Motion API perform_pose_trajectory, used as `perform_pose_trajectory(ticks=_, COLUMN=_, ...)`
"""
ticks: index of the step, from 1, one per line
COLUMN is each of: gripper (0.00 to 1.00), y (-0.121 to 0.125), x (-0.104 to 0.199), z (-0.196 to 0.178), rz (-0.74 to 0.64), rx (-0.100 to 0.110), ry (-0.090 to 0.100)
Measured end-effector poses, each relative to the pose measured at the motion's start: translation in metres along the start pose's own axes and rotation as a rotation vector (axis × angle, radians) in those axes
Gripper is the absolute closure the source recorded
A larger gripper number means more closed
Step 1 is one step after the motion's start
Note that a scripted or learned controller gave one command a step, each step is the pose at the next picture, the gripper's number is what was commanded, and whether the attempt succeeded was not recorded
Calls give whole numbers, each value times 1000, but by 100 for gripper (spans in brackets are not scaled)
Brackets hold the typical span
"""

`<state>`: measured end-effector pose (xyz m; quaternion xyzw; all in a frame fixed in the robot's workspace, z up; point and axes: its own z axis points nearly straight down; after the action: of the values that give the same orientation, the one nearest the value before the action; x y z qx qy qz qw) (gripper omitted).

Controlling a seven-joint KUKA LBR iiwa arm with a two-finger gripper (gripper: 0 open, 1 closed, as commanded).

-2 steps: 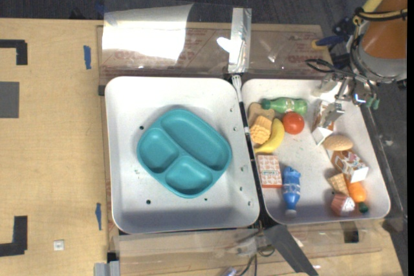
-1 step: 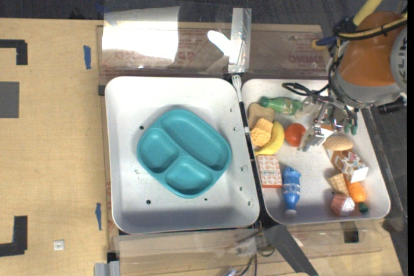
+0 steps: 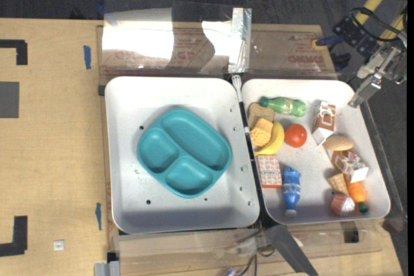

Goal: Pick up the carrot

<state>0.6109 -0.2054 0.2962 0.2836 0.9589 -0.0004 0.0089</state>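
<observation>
Two bins sit side by side on the bench; the left bin holds a divided tray near its middle; the right bin holds the small items. A bottle lies along the far side; a banana lies near the left wall, a tomato just right of it; the carrot lies in the near right corner; the gripper hangs above the far right rim.
</observation>
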Motion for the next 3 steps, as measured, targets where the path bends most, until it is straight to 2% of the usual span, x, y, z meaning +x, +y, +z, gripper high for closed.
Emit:
perform_pose_trajectory(ticks=1, gripper=0, y=-47, x=75, z=183, rz=104, rx=6, ry=21)
perform_pose_trajectory(ticks=2, gripper=0, y=-55, x=120, z=205, rz=204, rx=1, ry=2)
perform_pose_trajectory(ticks=3, gripper=0, y=36, x=82, z=206, rz=335, rx=-2, ry=7)
